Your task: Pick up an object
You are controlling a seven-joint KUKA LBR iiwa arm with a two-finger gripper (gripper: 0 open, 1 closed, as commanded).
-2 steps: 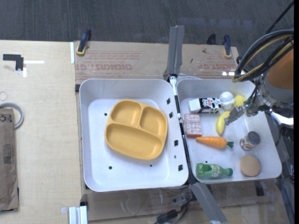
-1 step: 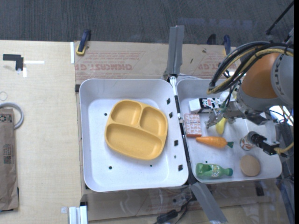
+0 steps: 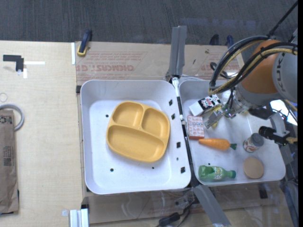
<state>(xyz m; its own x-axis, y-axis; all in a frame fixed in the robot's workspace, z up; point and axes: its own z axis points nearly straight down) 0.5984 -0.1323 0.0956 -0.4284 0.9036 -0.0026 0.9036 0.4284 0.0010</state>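
My gripper (image 3: 214, 118) hangs over the upper left part of the right bin (image 3: 279, 174), above a small pink box (image 3: 195, 126) that lies against the bin's left wall; whether it is spread or closed I cannot tell. Nothing is visibly held. Just below the gripper lies a carrot (image 3: 215, 144), long axis nearly level across the view, green stub toward the right, tapered tip toward the left and near the pink box. Below it a green bottle (image 3: 215, 173) lies on its side, also level, cap toward the right. Right of these: a small can (image 3: 253, 143) and a tan round disc (image 3: 253, 167). The left bin (image 3: 90, 126) holds a yellow divided plate (image 3: 138, 131).
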